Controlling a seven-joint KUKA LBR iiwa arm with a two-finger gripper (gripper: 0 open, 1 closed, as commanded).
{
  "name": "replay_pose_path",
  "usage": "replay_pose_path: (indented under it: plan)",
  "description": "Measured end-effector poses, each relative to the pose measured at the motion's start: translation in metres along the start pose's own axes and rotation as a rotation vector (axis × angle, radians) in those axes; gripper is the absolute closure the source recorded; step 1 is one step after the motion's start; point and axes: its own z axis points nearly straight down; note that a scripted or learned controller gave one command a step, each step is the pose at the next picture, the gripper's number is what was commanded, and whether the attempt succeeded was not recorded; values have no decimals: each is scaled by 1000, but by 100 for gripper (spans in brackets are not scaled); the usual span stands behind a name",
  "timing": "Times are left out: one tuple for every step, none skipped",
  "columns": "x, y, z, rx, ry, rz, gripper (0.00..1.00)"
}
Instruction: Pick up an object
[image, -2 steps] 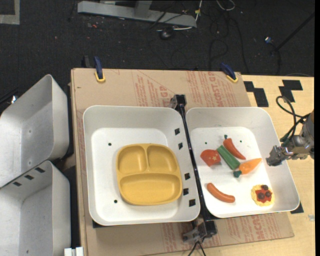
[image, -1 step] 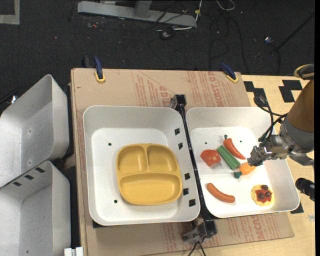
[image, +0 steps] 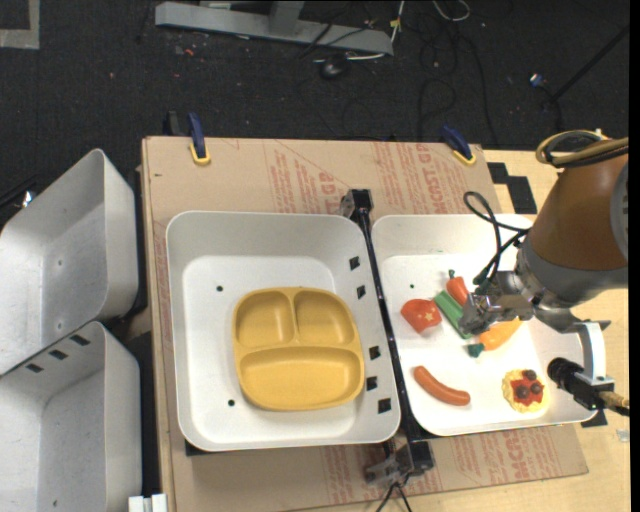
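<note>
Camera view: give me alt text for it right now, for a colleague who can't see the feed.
The gripper is down in the right bin among toy foods: a strawberry, green piece, carrot, sausage and small pizza. The left bin holds a yellow divided plate.

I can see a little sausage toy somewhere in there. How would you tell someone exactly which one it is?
Look at the right-hand white bin, the one holding the toy food. Along its near edge, left of the small round pizza, lies the sausage: a smooth reddish-brown link, long and thin, lying apart from the cluster of toys farther back.
</note>
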Motion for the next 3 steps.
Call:
replay_pose_path:
  plan:
    - [55,-7,-3,1,1,-1,100]
    - [117,-3,-2,-1,0,-1,100]
    - [168,12,-7,-3,-1,-1,100]
